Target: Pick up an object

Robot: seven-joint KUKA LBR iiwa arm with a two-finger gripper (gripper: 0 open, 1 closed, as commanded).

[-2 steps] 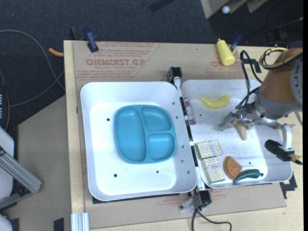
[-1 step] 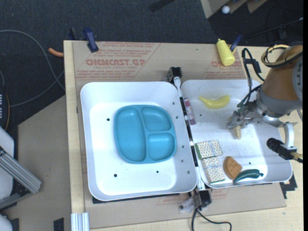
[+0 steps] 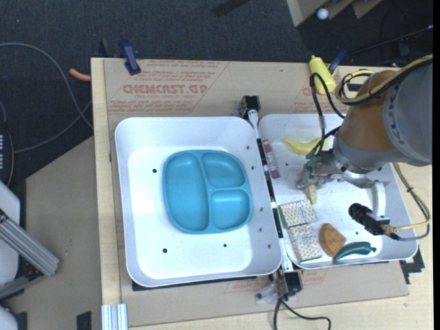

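Observation:
My gripper (image 3: 311,181) hangs low in the right bin (image 3: 399,253), near its middle, under the grey and orange wrist. A yellow banana-shaped thing (image 3: 300,144) lies just behind it. Two patterned square packets (image 3: 298,214) (image 3: 304,242) lie just in front of it, by the bin's left wall. A brown oval piece (image 3: 332,238) and a teal-handled tool (image 3: 356,251) rest at the bin's front. I see nothing between the gripper's tips; the wrist hides part of the bin floor.
The left bin (image 3: 137,184) holds a blue divided plate (image 3: 206,190). A thin dark pink stick (image 3: 269,161) lies along the right bin's left wall. Black clips (image 3: 250,104) sit at the seam between the bins. Brown cardboard (image 3: 165,84) lies under both.

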